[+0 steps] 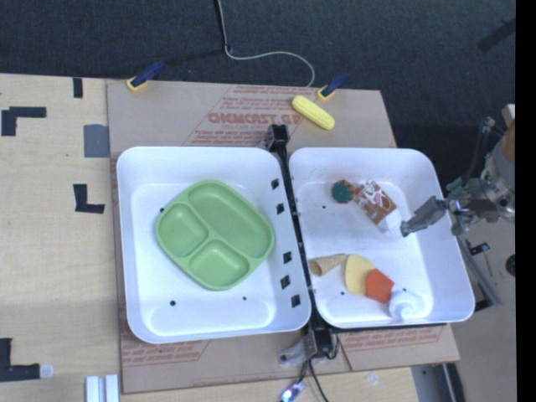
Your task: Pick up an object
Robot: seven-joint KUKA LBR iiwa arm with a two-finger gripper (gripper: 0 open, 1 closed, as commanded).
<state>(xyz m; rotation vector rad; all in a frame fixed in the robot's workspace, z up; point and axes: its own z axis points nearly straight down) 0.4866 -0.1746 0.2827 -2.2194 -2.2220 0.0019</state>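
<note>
Bins: two; green tray: one; corn: one.

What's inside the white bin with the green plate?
Just the green plate, lying flat in the left bin. Its three compartments look bare. Whatever might sit under the plate is covered, so I cannot tell. The food toys lie in the right bin instead.

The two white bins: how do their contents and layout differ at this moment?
The left bin carries one large item, a green divided plate; the right bin carries several small ones, among them a dark green ball, a brown packet and an orange block. The gripper reaches over the right bin's edge, while the left bin has no arm above it. Both are shallow, white and sit side by side.
</note>
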